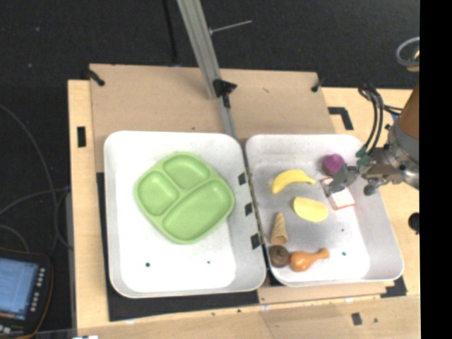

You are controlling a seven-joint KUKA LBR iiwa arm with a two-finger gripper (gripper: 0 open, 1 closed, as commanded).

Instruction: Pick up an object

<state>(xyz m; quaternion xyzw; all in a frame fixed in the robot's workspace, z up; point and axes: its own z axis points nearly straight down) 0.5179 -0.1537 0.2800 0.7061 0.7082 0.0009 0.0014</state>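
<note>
A: We start with the big things. Our left bin (127, 260) carries the green divided plate (185, 197); our right bin (381, 246) carries everything small, so any pick happens there. Our arm (406, 136) comes in over that bin's right rim.

B: And our gripper (347, 179)? We can see dark fingers reaching toward the bin's upper middle, but whether they are parted or closed we cannot tell, and nothing shows clearly between them.

A: Then we count nothing as held. The nearest things are the small white and red card (342, 199) just below the fingertips and the purple piece (332, 164) just above them. We should settle on one, centre over it and come straight down, since the two sit close and a slanted approach could nudge the other.

B: Farther left lie the banana (291, 181), the pale yellow piece (310, 209), the cone (280, 228) and the orange gourd (308, 258).

A: Hard spots: the card's upper edge is covered by the fingers, and the arm is cut off at the right.
</note>
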